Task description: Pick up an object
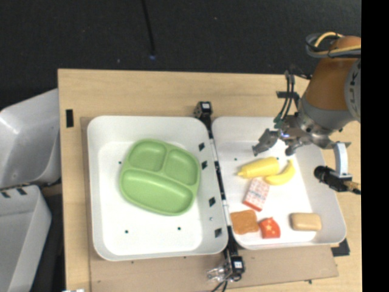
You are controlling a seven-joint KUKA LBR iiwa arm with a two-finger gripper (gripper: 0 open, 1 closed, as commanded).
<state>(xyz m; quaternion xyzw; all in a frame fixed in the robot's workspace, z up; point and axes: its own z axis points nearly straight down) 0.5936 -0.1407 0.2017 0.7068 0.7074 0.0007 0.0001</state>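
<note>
Bins sit side by side on the desk [140, 90]: the left bin [103, 236] holds a green tray [159, 176], the right bin [325, 239] small foods, loose for picking. End effector [276, 145] hovers spread wide and empty just beyond the banana [267, 168], probably its target.

One fixed camera looks down aslant on both bins [94, 163], arm [331, 90] entering right.

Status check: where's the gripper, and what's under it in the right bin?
Gripper open, nothing between its fingers, above the right bin. Bananas just below it, untouched. Nothing in the way.
</note>
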